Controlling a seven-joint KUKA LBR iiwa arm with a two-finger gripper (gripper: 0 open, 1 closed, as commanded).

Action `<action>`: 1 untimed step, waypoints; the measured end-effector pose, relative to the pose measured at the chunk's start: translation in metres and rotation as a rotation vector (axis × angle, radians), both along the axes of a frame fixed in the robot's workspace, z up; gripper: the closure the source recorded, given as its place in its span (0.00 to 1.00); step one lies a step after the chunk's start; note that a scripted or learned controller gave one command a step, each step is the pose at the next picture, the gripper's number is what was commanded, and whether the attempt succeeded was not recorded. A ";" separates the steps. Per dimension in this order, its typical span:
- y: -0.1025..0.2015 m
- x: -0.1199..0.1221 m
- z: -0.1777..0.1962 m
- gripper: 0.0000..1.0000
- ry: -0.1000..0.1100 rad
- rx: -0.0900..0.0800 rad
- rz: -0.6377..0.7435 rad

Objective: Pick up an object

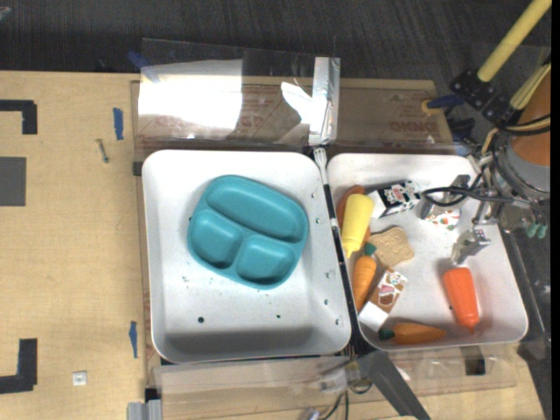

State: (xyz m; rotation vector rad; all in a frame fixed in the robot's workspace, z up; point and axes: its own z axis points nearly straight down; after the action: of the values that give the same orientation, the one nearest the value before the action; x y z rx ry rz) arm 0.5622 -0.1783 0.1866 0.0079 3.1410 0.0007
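Hovering gripper [465, 252]: it hangs over the right bin [518, 326]; whether it is spread or pressed together I cannot tell, and nothing is seen gripped in it.
Nearest target: the red-orange toy vegetable [462, 297] lies just below the gripper, toward the bin's near wall, apart from the other items.
Risk at that target: its rounded, tapering body looks likely to roll or squirt sideways if the gripper closes off-centre, leaving an empty close.
Risk from the wall: a descent set too far toward the arm's side could catch the bin rim.
Just beyond, away from the arm: a small printed card [444, 219] lies flat; probably too thin to pinch.
Farther clutter: cracker [393, 246], patterned box [390, 290], yellow piece [356, 220] and two carrots [363, 281] [418, 331] lie close together or touching; a grasp there may nudge neighbours or trap two at once.
Farthest: the teal divided plate [248, 228] sits alone in the left bin [159, 234], well apart from the gripper; its broad, low shape likely gives poor purchase.
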 end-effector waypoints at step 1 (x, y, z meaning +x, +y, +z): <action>-0.041 -0.023 -0.095 0.00 -0.003 -0.001 0.046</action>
State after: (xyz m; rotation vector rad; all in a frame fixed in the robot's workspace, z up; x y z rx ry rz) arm 0.5392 -0.2191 0.0921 -0.0645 3.1369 -0.0001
